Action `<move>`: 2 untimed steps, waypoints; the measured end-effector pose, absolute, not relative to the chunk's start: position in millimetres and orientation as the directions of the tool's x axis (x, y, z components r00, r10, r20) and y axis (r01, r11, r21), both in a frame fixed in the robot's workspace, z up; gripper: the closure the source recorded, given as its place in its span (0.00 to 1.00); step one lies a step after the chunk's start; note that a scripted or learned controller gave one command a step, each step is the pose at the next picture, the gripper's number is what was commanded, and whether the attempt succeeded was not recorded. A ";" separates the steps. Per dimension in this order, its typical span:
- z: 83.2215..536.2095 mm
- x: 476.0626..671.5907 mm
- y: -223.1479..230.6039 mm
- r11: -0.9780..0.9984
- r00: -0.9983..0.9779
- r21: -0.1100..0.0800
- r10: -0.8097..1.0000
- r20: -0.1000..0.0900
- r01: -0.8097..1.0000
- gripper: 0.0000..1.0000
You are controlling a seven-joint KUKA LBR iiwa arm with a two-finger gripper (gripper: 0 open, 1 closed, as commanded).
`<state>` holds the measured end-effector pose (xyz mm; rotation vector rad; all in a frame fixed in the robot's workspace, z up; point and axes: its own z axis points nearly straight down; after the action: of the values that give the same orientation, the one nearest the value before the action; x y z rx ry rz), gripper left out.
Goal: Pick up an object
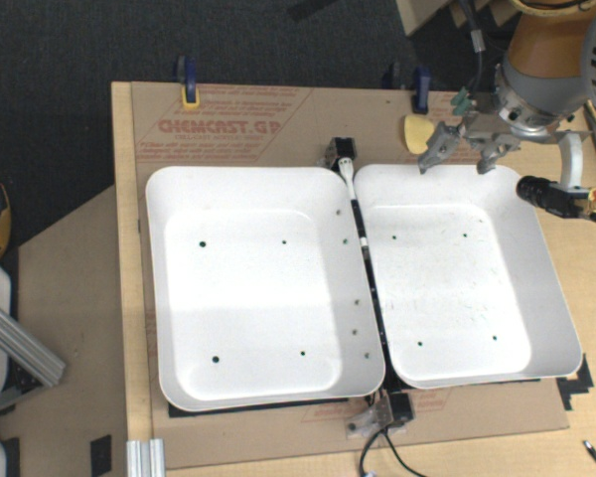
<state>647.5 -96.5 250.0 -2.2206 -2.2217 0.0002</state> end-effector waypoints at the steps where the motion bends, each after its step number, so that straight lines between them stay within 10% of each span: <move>1: 426.2 567.8 -91.4 0.001 -0.001 0.021 1.000 -0.002 1.000 0.00; 2: 425.4 569.7 -90.8 0.002 -0.002 0.006 1.000 -0.002 1.000 1.00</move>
<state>569.7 -90.8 425.4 -2.2238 -2.2275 -0.0041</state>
